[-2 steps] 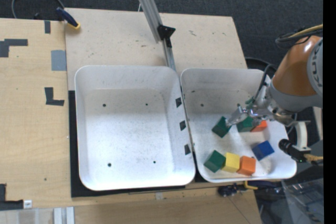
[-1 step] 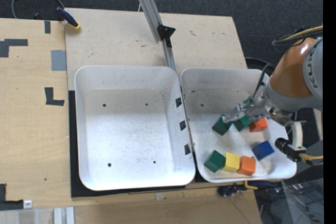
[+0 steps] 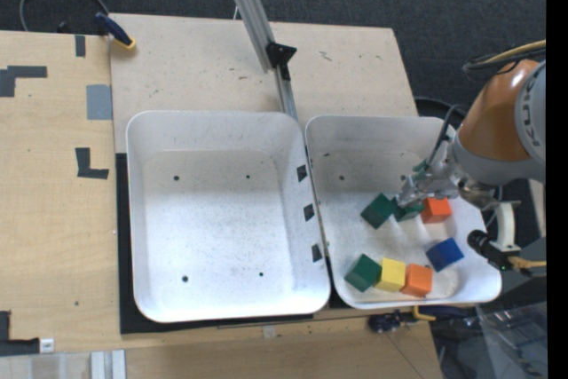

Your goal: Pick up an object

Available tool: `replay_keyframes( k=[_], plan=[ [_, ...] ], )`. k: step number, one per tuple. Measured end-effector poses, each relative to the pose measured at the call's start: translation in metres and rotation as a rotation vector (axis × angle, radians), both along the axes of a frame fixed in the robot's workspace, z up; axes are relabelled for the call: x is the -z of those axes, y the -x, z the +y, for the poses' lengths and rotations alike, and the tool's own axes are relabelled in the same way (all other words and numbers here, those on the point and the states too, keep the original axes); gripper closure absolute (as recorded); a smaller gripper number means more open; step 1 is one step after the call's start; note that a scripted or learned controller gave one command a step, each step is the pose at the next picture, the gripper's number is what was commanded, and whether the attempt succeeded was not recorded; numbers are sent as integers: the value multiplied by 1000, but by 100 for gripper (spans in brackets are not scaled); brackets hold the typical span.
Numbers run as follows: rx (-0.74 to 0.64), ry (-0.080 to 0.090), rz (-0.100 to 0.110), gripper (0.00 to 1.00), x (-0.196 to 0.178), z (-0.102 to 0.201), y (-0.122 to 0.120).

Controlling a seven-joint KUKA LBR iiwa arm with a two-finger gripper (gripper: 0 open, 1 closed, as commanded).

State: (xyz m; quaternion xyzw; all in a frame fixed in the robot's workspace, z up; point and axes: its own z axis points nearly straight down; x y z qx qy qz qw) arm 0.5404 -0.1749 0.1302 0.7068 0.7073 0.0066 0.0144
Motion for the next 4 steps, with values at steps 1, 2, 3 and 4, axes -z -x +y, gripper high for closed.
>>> replay_keyframes(
  k=[1, 2, 3, 4],
  plan=[
    [-1, -9, 25, 100, -62, 2, 3],
    [-1, -11, 29, 100, -79, 2, 3],
    [-5, -12, 32, 100, -72, 59, 10],
    [-6, -14, 32, 100, -85, 113, 24]
  ],
)
